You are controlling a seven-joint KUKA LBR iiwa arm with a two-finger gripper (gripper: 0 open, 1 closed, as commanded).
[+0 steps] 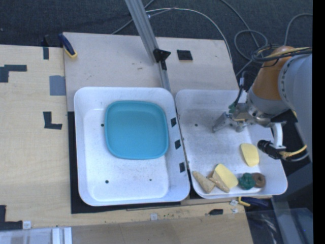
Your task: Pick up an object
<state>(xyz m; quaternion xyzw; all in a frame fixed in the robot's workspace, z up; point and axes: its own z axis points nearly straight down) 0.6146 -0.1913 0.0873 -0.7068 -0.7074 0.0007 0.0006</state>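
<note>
Bins of shallow white plastic sit side by side on the pale wooden table (30,136). The left white bin (91,187) holds a square turquoise plastic plate (136,129) with rounded corners, lying flat toward the bin's far side. The right white bin (203,136) holds a cluster of small things along its near edge: a tan, bread-like stick (203,182) at the left, a pale yellow wedge-shaped block (225,176) touching it, a small dark green crumpled object (247,181) just beside the wedge, and a small brown ring (259,179) next to that at the near right corner. A separate pale yellow oval piece (249,154) lies near the right wall, apart from the cluster.

The grey arm with its orange band (277,80) reaches in from the right, and its metal jaws (222,123) hang over the middle of the right bin, pointing left (well apart from every object there). Nothing sits between the jaws; whether they are spread or closed cannot be told from this angle.

A slanted grey metal pole (147,34) crosses the far side of the table, with black tape patches (185,55) scattered on the surface. No brand, label or readable writing appears anywhere.
</note>
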